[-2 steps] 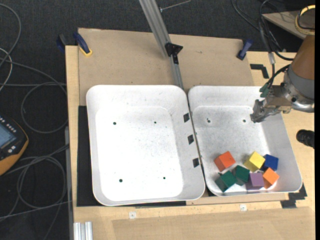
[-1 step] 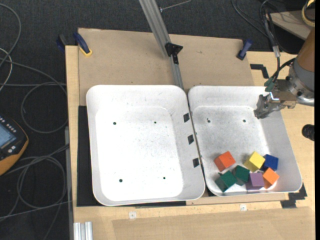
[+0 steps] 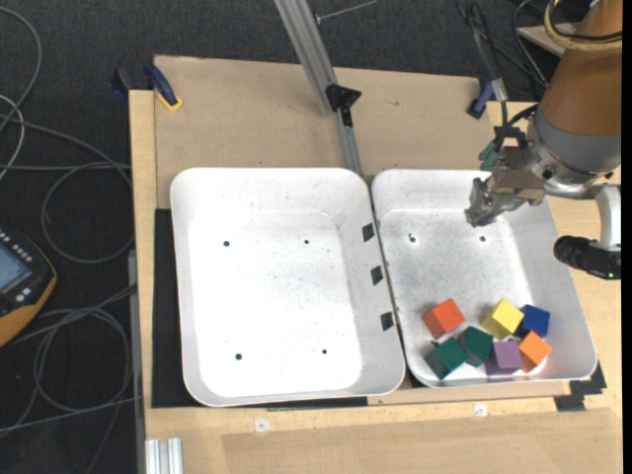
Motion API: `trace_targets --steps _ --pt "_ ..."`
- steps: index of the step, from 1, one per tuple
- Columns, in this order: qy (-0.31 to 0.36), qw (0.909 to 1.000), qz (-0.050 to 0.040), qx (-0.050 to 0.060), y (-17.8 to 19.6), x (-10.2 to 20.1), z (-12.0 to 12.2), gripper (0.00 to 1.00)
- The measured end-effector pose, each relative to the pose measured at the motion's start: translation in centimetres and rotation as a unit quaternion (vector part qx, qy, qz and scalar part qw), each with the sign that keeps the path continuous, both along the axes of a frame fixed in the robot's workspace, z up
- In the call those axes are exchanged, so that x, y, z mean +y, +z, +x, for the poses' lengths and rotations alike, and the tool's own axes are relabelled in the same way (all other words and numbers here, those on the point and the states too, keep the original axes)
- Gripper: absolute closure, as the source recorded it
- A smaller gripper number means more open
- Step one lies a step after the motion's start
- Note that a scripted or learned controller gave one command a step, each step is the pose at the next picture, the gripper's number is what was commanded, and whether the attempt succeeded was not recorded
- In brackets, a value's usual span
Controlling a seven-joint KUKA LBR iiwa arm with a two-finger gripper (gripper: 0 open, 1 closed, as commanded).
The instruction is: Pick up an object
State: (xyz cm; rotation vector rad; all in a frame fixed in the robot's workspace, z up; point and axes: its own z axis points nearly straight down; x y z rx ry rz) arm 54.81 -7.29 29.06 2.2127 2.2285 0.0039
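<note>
Bench (image 3: 296,442) carries two white bins side by side. Arm (image 3: 583,87) comes in from the right and hangs over the far part of the right bin (image 3: 434,215). Left bin (image 3: 267,284) lies well off to the gripper's left, not part of this try as things stand.

Gripper (image 3: 481,210) sits above bare bin floor, near the far wall, tilted a bit. Nothing visible between its tips. Open or shut: cannot tell from this angle, the tips are too small and dark.

Targets are all on the near side of the gripper, well apart from it, clustered in the right bin's near corner: orange cube (image 3: 444,316) is the closest and stands slightly clear of the rest. Beyond it, green cube (image 3: 478,344), dark green cube (image 3: 449,357), yellow cube (image 3: 507,317), blue cube (image 3: 534,319), purple cube (image 3: 506,355) and a second orange cube (image 3: 534,348), packed touching or nearly so.

Step, as I read it: approach, no grasp yet. Next move calls for travel toward the near corner, then descent. Orange cube near the gripper looks like the best pick, with free space on its flanks. The packed ones risk the tips landing on a neighbour or shoving the pile against the bin wall.
</note>
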Motion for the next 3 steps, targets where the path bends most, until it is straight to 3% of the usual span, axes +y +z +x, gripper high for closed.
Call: trace_targets --steps 3 --pt "0.000 1.0000 0.0005 0.001 -0.4 15.2 5.1 1.00"
